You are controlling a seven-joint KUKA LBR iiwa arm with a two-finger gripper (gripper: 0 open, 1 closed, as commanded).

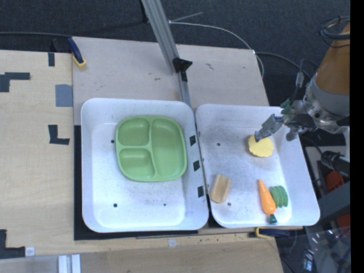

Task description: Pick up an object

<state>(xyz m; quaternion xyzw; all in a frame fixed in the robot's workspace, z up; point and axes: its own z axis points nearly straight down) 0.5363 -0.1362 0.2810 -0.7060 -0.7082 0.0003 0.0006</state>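
Yellow disc (260, 147) lies flat in right bin (239, 118), near far-right wall. Gripper (267, 131) hangs just above its far edge; grip state cannot be told. Judged light, thin, rigid plastic, likely slippery. Best hold: pinch across opposite rims.

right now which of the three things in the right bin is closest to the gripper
The yellow round piece, lying just beneath the gripper near the bin's upper right. The carrot and the tan block lie farther off toward the front edge.
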